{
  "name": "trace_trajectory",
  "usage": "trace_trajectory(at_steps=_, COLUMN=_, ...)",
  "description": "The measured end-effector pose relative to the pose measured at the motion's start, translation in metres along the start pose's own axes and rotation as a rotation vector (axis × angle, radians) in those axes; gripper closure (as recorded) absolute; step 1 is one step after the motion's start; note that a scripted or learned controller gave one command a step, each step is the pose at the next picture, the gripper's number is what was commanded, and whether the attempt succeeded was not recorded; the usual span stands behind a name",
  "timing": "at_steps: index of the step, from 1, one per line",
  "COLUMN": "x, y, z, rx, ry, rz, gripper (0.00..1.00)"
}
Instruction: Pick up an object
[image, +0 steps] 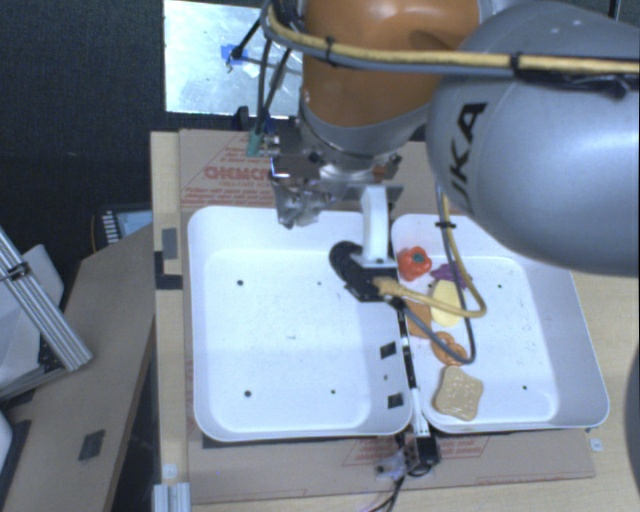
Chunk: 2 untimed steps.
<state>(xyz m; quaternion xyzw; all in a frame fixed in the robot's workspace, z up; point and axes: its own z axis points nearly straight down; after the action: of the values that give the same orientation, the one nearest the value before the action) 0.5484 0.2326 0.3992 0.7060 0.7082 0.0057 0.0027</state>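
Gripper above the far rim of the left bin; whether open or closed cannot be told. Along the right bin's left side lie a red toy, yellow piece, brown pretzel and tan cracker.

Gripper at far rim of left bin, red-orange object and tan object in right bin

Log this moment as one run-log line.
claw above left bin back rim | right bin: red toy, yellow piece, tan cracker | pick: not yet done
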Motion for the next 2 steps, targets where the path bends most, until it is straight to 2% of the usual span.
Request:
trace_trajectory(at_steps=1, x=-0.018, y=0.029, z=-0.139, rx=-0.006, ry=0.001, rz=0.003, gripper=1.00)
trace_trajectory(at_steps=2, x=0.003, y=0.027, z=-0.136, rx=0.009, ry=-0.002, rz=-0.002, gripper=1.00)
